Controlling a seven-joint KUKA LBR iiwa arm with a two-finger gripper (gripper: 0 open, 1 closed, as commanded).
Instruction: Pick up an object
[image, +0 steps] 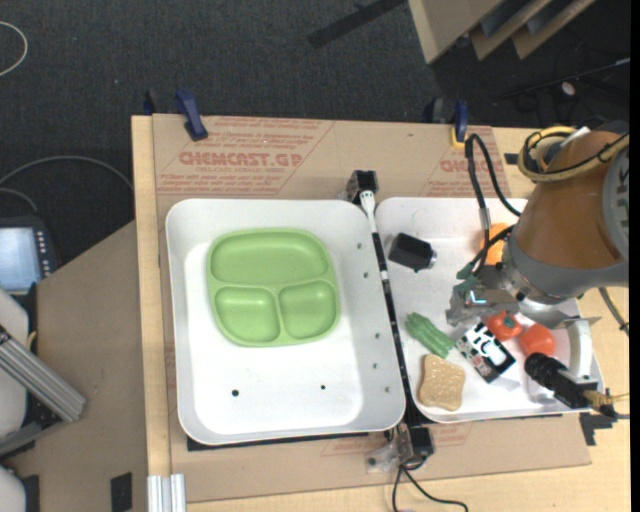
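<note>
The arm (565, 215) hides much of the right bin (430, 215); its gripper (472, 300) hangs above the green piece (428, 333), grip state unreadable.

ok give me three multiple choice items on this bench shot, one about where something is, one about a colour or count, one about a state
1. Where does the divided plate lie?
A. in the left bin
B. in the right bin
C. on the floor

2. What colour is that plate?
A. red
B. green
C. blue

3. How does the plate sit?
A. flat, open side up
B. flipped upside down
C. stood on its edge

Answers:
1 A: it rests inside the left bin, apart from the clutter in the right bin.
2 B: it is pale green throughout.
3 A: all three hollow compartments face the camera.
</note>
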